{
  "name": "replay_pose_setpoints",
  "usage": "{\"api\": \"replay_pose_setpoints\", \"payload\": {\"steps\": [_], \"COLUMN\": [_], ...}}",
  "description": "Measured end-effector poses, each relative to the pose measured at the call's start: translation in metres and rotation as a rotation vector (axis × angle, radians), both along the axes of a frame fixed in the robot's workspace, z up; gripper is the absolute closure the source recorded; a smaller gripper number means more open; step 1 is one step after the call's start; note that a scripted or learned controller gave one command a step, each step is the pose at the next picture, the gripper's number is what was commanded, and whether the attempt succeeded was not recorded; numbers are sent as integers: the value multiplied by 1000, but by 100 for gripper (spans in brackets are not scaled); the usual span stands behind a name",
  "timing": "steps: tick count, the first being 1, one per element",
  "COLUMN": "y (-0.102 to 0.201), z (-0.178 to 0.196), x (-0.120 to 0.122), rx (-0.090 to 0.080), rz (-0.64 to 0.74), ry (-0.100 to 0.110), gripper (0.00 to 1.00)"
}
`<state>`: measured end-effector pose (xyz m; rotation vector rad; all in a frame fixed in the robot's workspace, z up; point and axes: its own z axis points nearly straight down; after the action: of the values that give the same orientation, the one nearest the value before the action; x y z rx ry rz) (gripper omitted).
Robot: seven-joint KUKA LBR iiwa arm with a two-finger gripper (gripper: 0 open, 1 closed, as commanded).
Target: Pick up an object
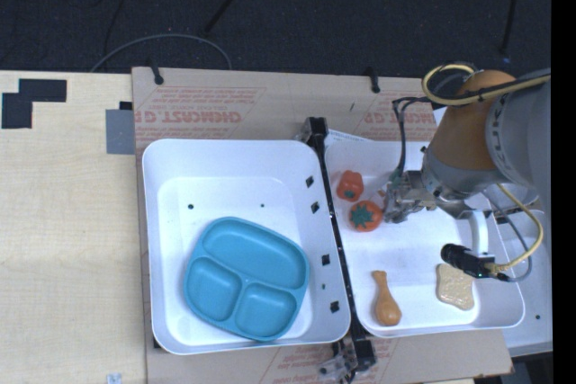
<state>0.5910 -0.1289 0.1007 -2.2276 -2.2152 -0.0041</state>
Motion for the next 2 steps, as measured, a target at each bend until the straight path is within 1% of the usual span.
{"api": "replay_pose_setpoints", "payload": {"steps": [1,2], "y": [-5,-8], "z": [44,107], "x": [-4,0], "rx": [-2,-3], "rz": [-2,7], "ry": [1,-2], "gripper": [100,100]}}
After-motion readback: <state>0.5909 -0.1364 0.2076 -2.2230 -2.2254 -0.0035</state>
